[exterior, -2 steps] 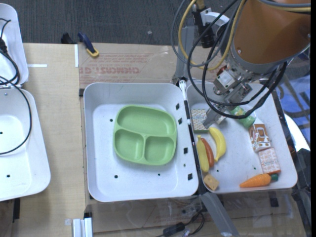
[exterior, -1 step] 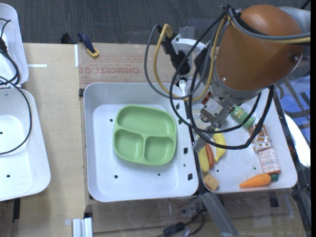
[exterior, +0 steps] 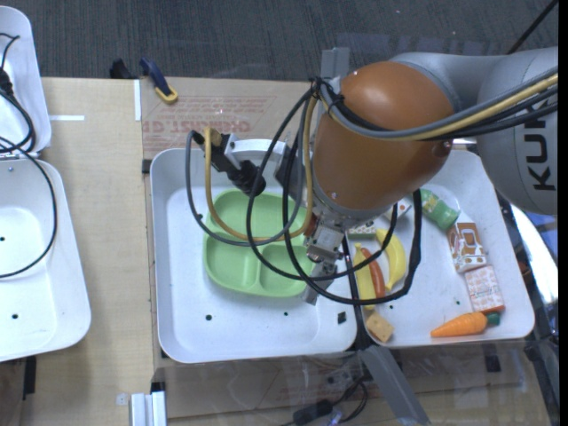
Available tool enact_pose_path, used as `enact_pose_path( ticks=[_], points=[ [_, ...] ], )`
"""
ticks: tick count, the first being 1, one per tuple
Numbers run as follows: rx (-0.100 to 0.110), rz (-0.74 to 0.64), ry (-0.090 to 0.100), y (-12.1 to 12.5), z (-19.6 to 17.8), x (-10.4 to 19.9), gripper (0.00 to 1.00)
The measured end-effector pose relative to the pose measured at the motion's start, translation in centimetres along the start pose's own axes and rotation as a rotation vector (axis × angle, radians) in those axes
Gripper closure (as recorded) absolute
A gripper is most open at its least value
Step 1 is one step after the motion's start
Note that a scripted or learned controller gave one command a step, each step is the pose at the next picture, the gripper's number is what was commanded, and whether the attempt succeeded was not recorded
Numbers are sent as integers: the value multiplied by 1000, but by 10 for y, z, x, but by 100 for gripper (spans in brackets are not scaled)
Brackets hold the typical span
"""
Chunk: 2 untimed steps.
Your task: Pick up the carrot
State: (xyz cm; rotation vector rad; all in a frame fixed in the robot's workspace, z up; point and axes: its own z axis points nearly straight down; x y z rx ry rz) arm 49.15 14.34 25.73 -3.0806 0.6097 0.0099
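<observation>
Camera view: claw (exterior: 321, 269) hanging low at the divide between both bins, over the green tray's (exterior: 240, 256) edge; grip state impossible to tell. Banana (exterior: 393, 257) just beside, to its right. Carrot (exterior: 461, 325) well apart, lower right, lying close along the right bin's (exterior: 519, 322) front wall; little room there for approach.

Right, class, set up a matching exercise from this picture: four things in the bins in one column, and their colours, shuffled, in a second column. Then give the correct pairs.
Things:
1. carrot
2. divided plate
3. banana
4. arm's wrist band

Colours:
A. yellow
B. dark orange-brown
C. light green
D. bright orange with a green end

Pairs: 1-D, 2-C, 3-A, 4-B
</observation>
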Motion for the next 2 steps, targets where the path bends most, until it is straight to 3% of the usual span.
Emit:
enact_pose_path(
  ticks=[1,2],
  points=[
    [2,-151,1,-31,-14,2,0],
    [2,-183,1,-40,-46,4,0]
  ],
)
